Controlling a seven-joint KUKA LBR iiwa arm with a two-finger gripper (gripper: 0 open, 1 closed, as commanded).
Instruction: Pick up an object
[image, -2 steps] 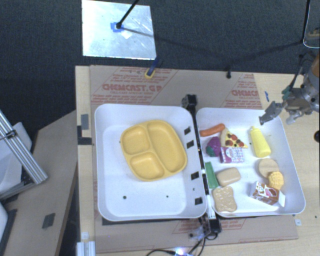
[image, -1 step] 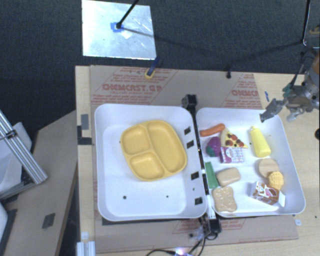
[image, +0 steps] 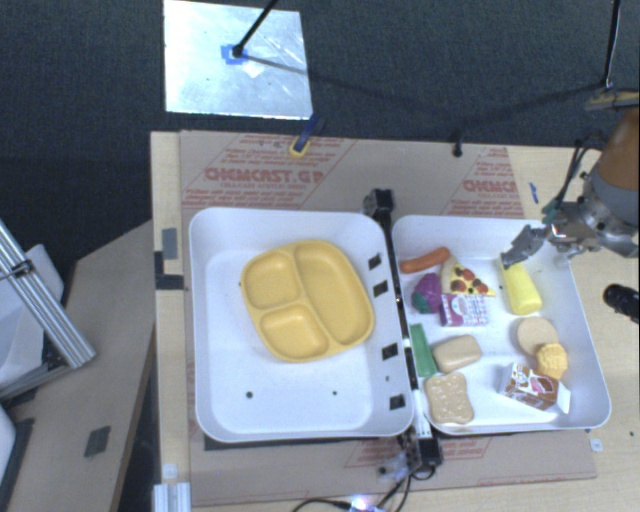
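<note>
My arm (image: 615, 170) runs off the right edge; I can't tell how its gripper (image: 522, 247) fingers stand.

Bench (image: 330, 160) with two white bins (image: 230, 400) side by side

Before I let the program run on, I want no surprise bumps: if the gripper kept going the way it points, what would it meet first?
Probably the yellow block: the gripper points down-left just above it, though its height is unclear.

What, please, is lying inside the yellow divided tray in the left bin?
Nothing can be seen in the yellow tray: all three compartments show bare yellow plastic. The tray hides the floor of the left bin beneath it, so anything under it is out of sight.
</note>
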